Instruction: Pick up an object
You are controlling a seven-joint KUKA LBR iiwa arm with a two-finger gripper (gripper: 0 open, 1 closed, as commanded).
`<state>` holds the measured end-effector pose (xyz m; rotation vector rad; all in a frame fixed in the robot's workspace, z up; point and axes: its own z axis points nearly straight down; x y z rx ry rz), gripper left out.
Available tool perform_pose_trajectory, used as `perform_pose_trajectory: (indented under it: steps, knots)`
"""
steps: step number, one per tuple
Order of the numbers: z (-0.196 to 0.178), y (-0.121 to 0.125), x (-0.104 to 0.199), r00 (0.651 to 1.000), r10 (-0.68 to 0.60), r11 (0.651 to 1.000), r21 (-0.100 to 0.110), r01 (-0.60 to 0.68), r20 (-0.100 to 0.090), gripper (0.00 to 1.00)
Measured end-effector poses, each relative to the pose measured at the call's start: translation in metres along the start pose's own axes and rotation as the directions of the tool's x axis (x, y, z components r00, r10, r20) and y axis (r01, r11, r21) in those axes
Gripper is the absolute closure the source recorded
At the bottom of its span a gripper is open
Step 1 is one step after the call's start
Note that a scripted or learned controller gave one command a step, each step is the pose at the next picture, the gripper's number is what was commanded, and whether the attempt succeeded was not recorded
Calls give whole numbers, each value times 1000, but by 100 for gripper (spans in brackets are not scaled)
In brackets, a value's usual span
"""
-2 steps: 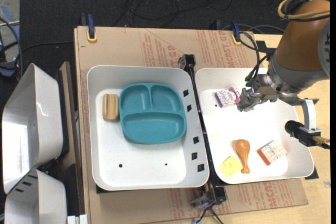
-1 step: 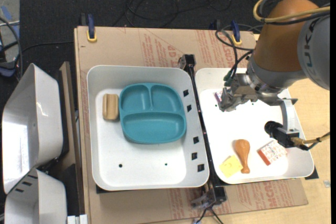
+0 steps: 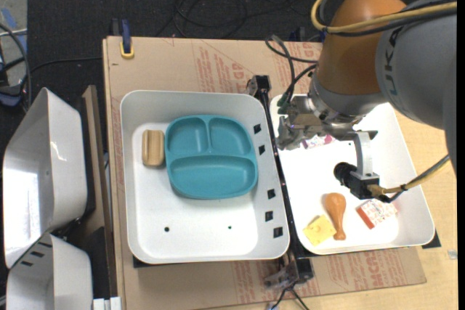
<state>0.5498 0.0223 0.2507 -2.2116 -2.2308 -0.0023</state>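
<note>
Fingers of your gripper [image 3: 296, 128] sit hidden beneath the wrist; you cannot tell their spread. It hangs over the right bin [image 3: 407, 156], where a drumstick [image 3: 336, 212] and cheese wedge [image 3: 319, 231] lie loose, ready for picking.

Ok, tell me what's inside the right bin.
The right bin holds a yellow cheese wedge, an orange drumstick and a red-and-white packet. The arm covers its upper left part, where something pink peeks out.

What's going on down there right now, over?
Tool low over right bin, grip unclear. Drumstick, cheese, carton untouched. Nothing blocking.
</note>
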Motion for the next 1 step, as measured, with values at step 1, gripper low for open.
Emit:
perform_pose_trajectory:
  steps: [1]
  knots:
    - [0,-1,61,1000,-1,1000,1,1,-1,100]
